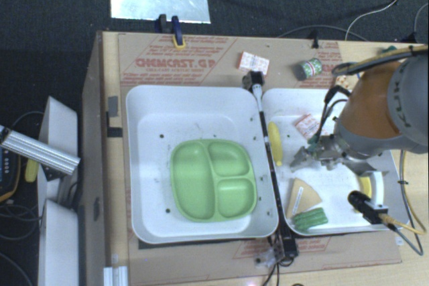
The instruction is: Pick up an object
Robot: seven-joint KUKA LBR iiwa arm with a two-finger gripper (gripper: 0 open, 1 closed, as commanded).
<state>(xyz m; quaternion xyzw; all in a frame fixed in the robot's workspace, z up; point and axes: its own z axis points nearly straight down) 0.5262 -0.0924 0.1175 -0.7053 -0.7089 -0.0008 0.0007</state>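
My gripper (314,155) hangs low over the middle of the right bin (288,104), with the grey and orange arm reaching in from the right. A beige wedge (301,196) lies just below and left of it, and a green ridged piece (309,218) sits at the bin's front edge. Along the bin's left wall lies a yellow banana-shaped piece (274,141). A small red and white packet (306,124) lies behind the gripper. Nothing shows between the gripper's tips from this angle.
The left bin (144,144) holds a green divided plate (213,179). On the cardboard behind the bins lie a small green can (310,67) and a red and white card (253,62). A black divider rail (267,151) runs between the bins.
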